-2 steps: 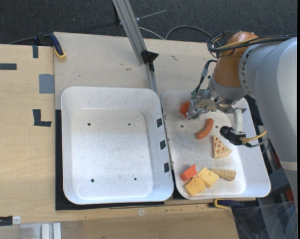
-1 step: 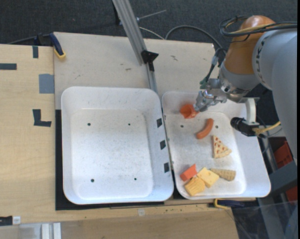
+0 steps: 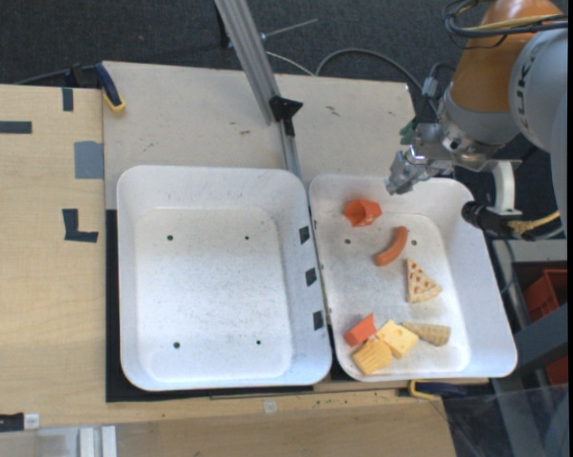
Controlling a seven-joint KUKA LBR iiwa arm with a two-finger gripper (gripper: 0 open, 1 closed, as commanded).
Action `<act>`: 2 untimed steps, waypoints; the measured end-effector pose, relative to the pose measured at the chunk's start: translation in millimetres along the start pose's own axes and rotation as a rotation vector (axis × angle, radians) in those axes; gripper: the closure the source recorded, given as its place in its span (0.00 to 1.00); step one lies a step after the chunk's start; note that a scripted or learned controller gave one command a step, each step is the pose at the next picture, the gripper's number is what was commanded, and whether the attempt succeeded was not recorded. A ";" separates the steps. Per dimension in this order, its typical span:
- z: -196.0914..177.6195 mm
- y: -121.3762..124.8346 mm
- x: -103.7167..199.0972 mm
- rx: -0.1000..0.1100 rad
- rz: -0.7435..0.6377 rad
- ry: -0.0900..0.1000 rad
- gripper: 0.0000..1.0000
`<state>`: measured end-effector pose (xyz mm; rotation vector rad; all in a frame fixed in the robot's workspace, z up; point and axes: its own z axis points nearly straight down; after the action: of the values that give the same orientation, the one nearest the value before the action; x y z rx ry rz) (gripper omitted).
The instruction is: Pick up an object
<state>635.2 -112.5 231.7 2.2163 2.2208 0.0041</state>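
The right bin (image 3: 477, 255) holds several toy foods. An orange-red piece (image 3: 363, 211) lies near its far end, and an orange sausage (image 3: 392, 246) sits just below it. A pizza slice (image 3: 420, 282) rests toward the right wall. At the near end lie a small red-orange block (image 3: 360, 329), two yellow cheese-like pieces (image 3: 384, 347) and a tan cone (image 3: 429, 333). My gripper (image 3: 402, 181) hangs above the bin's far edge, up and to the right of the orange-red piece. Nothing shows between its fingers.
The left bin (image 3: 210, 274) lies beside the right one, with dark clips (image 3: 306, 255) along their shared rim. A slanted metal pole (image 3: 258, 65) rises behind the bins. A white and yellow cable fitting (image 3: 501, 208) sits off the right bin's right side.
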 end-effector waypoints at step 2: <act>-25.5 -2.7 41.9 0.008 -0.003 0.002 1.00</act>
<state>632.3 -70.6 257.1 2.2180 2.2294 -0.0026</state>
